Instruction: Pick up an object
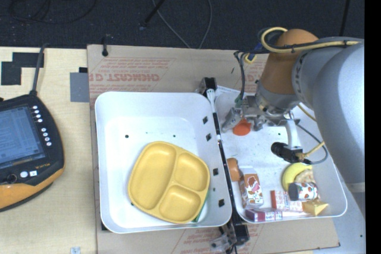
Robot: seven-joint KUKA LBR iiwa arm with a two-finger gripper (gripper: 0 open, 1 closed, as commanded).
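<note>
In the right white bin (pixel 333 211), my gripper (pixel 245 121) hangs just above a small round orange-red thing (pixel 241 128), far back from the yellow banana (pixel 293 174). Can't tell abt my grip.

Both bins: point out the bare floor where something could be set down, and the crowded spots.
Left bin: bare white floor along the far side and left wall, beyond the yellow divided plate. Right bin: a small bare patch mid-floor between the orange piece and the banana. Its near end is crowded with packets, and the arm covers the far end.
</note>
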